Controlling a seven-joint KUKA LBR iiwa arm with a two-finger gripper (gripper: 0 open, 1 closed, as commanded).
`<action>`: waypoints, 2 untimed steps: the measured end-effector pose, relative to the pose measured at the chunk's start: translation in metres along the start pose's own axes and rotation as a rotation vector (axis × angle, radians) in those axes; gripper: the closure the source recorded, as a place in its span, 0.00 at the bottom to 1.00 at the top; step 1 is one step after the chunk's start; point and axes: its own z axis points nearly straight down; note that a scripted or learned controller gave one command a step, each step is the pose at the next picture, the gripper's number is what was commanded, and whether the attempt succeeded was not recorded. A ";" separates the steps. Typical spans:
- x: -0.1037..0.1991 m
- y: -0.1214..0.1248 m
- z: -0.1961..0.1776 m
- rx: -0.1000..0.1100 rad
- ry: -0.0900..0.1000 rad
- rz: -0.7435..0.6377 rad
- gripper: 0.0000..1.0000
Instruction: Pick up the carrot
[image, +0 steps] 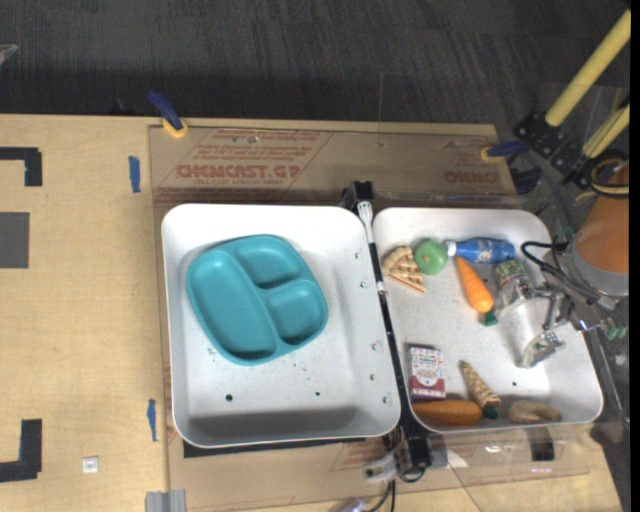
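- Near edge of the right shallow white bin: a long orange-brown sausage-shaped item lies along the near wall, with a tan lumpy piece to its right and a tan cone-shaped item slanting just behind them.
- A small red and white printed card box lies flat just left of the cone, close to the wall shared by the two bins.
- Left shallow white bin: it holds a teal plastic plate with three compartments, lying flat and turned at a slant.
- Right side of the right bin: the metal two-finger gripper hangs over the bin floor below the grey arm with an orange band; its claw is blurred, so how far open it stands, and whether it has hold of anything, cannot be told.
- Middle of the right bin: the orange toy carrot with a green tip lies flat on the bin floor, left of the gripper and apart from it.
- Far part of the right bin: a green round ball touches a tan waffle-patterned wedge on its left; a blue and white tube lies to the right of the ball, just behind the carrot.
- A cardboard sheet with red lettering lies flat beyond both bins.
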 end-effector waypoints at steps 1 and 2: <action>0.053 0.015 -0.001 0.000 0.000 0.117 0.00; -0.035 -0.007 0.001 -0.001 0.000 0.229 0.00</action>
